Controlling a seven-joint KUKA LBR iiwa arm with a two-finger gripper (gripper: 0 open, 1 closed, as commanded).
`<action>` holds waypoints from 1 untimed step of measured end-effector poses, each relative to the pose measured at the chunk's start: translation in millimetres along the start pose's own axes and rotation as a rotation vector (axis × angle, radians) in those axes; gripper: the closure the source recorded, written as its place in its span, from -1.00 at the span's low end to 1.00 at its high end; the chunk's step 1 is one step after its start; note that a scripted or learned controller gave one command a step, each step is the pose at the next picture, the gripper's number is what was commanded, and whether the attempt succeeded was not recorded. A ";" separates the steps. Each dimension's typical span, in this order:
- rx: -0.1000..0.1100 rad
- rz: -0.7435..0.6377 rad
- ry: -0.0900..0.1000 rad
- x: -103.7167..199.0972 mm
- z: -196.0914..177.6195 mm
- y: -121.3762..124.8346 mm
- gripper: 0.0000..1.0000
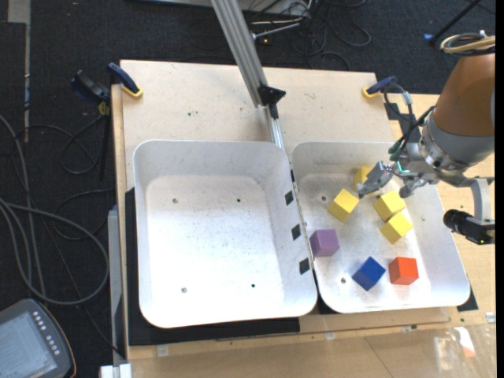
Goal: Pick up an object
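The right bin (441,278) holds several yellow blocks: one at the left (344,203), one near the middle (389,205), one lower down (396,227) and one partly hidden at the back (361,175). A purple cube (324,242), a blue cube (368,273) and an orange-red cube (403,270) lie nearer the front. My gripper (392,186) hangs over the back of this bin, just above the middle yellow block. It is open, with its fingers spread and nothing between them.
The left bin (150,211) stands beside the right one, their walls meeting at the centre. A slanted metal pole (240,42) runs down to the divide. Clamps (122,81) (378,87) sit at the board's back corners.
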State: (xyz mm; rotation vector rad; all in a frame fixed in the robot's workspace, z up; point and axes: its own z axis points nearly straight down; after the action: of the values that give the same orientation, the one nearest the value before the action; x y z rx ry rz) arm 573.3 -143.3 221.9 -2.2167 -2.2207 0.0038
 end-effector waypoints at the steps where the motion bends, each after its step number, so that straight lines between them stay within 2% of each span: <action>1: -0.004 0.001 -0.001 -0.3 -2.3 0.8 -1.00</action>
State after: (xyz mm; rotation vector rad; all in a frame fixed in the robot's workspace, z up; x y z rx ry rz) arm 574.1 -143.6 224.2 -2.2209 -2.2219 0.0005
